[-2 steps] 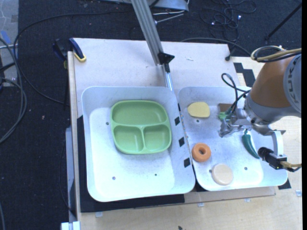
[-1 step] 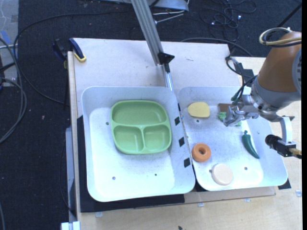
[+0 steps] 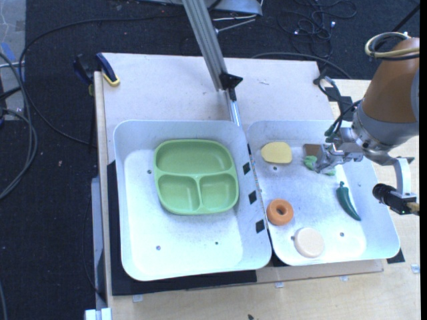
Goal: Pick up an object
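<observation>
Counting one donut (image 3: 279,212), one pepper (image 3: 347,201)

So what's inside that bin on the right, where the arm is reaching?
The right bin holds a yellow piece, an orange donut, a pale round disc and a green pepper. Something small and green sits by the gripper, which partly covers it.

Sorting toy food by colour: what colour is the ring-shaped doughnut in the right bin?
Orange, seen clearly in the camera view: the doughnut.
</observation>
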You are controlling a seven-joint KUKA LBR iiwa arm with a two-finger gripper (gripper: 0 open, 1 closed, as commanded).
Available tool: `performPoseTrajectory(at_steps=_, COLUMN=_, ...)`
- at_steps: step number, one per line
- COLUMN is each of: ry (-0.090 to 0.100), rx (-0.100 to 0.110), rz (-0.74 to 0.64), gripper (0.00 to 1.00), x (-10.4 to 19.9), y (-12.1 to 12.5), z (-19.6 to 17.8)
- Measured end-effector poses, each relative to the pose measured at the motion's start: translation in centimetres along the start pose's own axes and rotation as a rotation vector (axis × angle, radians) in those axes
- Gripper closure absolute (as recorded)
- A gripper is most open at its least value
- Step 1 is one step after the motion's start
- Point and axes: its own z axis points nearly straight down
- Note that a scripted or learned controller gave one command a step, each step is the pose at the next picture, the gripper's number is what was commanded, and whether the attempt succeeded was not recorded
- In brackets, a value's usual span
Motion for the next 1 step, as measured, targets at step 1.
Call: performPoseTrajectory(at_steps=1, ry=0.002, rx=0.000, rz=-0.005, gripper=1.00, x=5.08, y=1.69, z=-0.19)
